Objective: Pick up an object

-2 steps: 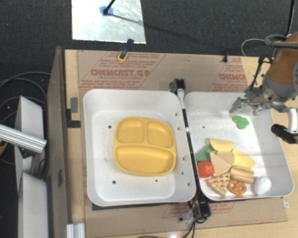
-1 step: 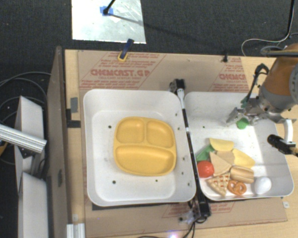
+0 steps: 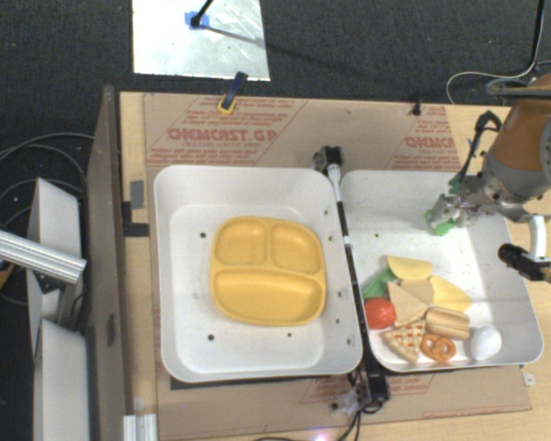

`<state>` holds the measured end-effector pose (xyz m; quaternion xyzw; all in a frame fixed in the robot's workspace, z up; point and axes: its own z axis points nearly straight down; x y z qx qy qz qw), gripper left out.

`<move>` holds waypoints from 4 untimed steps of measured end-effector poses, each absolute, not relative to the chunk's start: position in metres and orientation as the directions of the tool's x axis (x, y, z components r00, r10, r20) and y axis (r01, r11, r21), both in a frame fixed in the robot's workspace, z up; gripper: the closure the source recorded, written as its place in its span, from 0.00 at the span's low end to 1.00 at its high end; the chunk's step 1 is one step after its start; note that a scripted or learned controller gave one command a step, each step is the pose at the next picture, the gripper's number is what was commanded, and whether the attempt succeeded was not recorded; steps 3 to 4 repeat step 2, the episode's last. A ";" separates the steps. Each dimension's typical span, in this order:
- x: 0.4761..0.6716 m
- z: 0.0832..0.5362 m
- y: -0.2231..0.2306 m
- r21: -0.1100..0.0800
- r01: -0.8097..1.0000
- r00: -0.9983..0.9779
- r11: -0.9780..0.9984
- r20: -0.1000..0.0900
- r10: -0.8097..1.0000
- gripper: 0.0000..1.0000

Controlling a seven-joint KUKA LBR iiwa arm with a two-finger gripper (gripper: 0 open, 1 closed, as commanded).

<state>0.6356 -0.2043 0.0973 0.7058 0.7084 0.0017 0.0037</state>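
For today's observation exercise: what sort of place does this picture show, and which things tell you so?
Probably a robotics lab test bench, not a kitchen: a robot arm reaches over two white bins, one holding a yellow divided plate, the other toy food, with loose cables around.

Claw (image 3: 452,211) over green item (image 3: 440,222), right bin (image 3: 523,338).

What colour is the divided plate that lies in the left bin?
The divided plate is yellow, seen clearly in the camera view from above.
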 end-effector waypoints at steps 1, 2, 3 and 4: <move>0.634 0.086 -0.084 0.005 1.000 -0.012 0.012 0.001 1.000 1.00; 0.597 0.191 -0.037 0.008 1.000 -0.010 0.010 0.002 1.000 1.00; 0.597 0.191 -0.037 0.008 1.000 -0.010 0.010 0.002 1.000 1.00; 0.597 0.191 -0.037 0.008 1.000 -0.010 0.010 0.002 1.000 1.00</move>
